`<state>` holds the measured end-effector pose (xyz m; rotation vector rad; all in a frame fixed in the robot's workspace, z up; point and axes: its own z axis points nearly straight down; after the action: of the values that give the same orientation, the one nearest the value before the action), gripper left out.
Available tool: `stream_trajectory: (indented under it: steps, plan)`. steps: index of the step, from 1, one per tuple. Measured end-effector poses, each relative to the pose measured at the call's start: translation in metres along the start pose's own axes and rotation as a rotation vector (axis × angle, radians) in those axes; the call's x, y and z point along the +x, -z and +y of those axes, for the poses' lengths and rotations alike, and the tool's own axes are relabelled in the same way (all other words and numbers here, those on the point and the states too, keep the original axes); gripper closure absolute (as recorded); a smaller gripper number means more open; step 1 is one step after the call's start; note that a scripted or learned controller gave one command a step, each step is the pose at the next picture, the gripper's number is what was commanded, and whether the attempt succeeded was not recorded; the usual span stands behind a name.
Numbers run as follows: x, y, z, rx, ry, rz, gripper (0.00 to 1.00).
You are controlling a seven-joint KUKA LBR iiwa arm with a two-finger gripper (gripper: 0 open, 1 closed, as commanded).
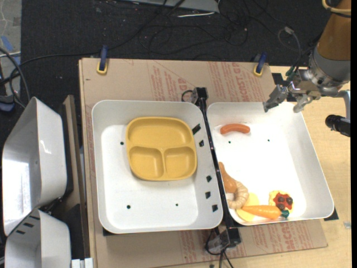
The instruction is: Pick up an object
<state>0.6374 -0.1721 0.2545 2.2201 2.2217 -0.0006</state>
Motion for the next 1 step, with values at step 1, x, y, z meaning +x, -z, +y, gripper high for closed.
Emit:
stream_trajectory:
  steps: [1]
  plan:
    - [-0.0007,-0.0569,-0.0105,0.006,-0.002,0.001,0.0]
